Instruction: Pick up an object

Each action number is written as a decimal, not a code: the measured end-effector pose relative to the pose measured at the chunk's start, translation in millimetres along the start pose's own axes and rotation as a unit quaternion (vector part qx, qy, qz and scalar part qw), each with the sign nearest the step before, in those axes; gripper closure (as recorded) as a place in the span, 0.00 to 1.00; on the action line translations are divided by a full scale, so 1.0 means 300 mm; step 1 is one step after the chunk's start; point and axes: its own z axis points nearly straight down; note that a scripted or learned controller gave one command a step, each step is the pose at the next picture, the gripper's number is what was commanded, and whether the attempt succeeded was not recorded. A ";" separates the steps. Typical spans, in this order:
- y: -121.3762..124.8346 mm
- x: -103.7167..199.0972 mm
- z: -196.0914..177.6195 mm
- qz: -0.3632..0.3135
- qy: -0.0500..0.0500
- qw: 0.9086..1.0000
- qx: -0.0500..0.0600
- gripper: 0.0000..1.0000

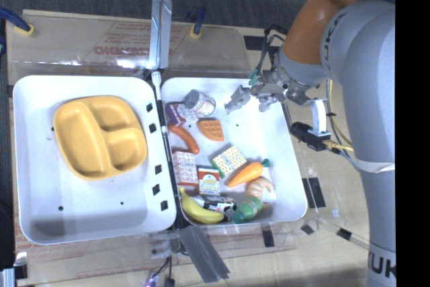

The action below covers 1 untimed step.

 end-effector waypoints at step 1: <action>0.002 0.003 -0.035 -0.003 0.000 1.000 0.000 1.00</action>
